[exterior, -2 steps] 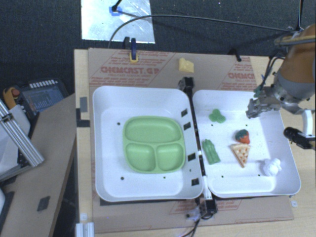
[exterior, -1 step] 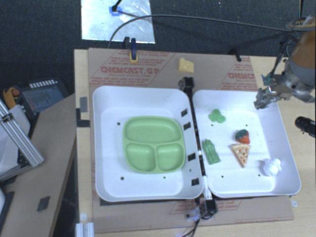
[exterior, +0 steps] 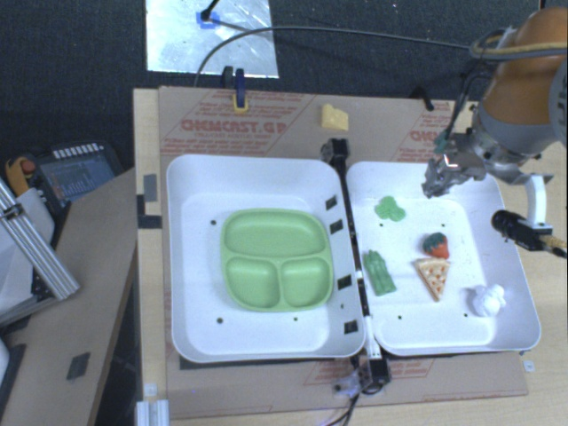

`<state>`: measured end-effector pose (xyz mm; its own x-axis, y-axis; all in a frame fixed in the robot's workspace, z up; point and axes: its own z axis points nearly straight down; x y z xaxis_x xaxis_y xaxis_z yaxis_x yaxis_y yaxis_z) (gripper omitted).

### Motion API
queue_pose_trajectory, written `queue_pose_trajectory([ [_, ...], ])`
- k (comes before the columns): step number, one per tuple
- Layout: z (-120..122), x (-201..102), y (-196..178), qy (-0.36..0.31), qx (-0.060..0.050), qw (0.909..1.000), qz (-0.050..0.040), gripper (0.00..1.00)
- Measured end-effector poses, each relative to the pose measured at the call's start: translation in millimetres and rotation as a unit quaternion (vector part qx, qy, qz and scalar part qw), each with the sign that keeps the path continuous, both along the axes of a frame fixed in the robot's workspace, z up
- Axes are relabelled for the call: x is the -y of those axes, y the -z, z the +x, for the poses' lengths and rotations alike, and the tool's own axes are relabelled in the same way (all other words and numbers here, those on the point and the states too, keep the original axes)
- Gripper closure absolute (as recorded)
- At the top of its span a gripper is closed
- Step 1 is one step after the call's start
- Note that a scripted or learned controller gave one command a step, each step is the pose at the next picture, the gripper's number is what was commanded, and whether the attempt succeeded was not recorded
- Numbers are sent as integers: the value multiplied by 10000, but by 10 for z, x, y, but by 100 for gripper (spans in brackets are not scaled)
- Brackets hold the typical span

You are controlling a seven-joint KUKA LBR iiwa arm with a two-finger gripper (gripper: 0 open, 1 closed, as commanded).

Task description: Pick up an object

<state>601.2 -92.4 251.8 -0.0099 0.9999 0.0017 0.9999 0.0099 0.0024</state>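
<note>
The toy pizza slice (exterior: 434,277) lies in the right bin (exterior: 519,331) — not picked up yet. Just above it sits a red toy (exterior: 435,243). The gripper (exterior: 438,182) hangs over the bin's far edge — open or shut, I cannot tell.

A fixed camera is looking down at a slant on my two bins (exterior: 266,171), from fairly high above.
</note>
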Motion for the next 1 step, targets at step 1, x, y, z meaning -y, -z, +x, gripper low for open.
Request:
queue_pose_trajectory([
  [1,38,-551,154,0,-10,10000,2,100],
])
